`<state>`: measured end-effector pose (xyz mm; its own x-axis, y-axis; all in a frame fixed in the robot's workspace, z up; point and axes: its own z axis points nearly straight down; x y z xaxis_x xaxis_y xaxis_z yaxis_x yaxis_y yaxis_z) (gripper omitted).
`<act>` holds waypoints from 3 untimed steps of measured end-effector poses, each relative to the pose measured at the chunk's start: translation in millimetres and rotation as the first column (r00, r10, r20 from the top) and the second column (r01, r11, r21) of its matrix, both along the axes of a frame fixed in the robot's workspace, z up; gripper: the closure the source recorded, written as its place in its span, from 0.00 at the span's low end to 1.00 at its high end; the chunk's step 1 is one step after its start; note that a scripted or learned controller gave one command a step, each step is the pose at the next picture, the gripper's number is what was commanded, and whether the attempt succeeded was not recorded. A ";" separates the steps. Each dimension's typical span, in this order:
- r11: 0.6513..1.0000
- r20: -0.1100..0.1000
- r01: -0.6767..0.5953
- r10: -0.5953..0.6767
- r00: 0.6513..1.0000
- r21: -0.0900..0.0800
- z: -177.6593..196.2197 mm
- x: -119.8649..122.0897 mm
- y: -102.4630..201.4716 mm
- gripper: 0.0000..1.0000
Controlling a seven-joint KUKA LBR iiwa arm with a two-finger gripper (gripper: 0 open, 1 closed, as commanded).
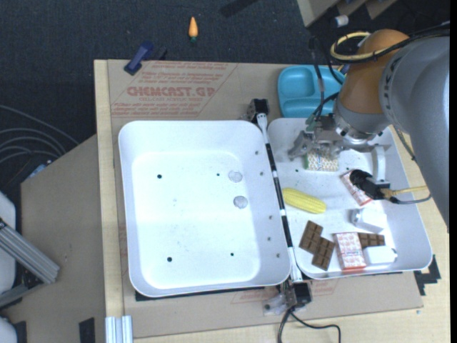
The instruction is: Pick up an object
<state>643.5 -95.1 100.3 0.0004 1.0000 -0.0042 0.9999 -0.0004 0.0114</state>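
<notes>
Speckled packet (322, 162) at the top of the right bin (418, 243), directly under the gripper (315, 146); jaw state impossible to tell. Below it: yellow corn cob (304, 201), brown chocolate bar (317, 243), pink-and-white wrapper (350, 251). Left bin (193, 206) alongside. Blue tray (298, 89) behind, on the bench

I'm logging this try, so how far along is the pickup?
Done: the gripper is down in the right bin, over a small speckled packet. In hand: nothing visibly held. Left: grasping and lifting; the corn and chocolate bar lie untouched.
</notes>
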 end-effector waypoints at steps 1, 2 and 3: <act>1.000 0.002 0.000 0.000 1.000 0.000 10.3 0.6 0.1 1.00; 1.000 0.002 0.000 0.000 1.000 0.000 10.1 0.4 0.1 0.00; 1.000 -0.003 -0.002 0.002 1.000 0.003 -11.2 25.7 -8.9 0.00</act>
<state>669.2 -103.9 89.2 -0.0020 1.0000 -0.0015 1.0000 0.0020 0.0080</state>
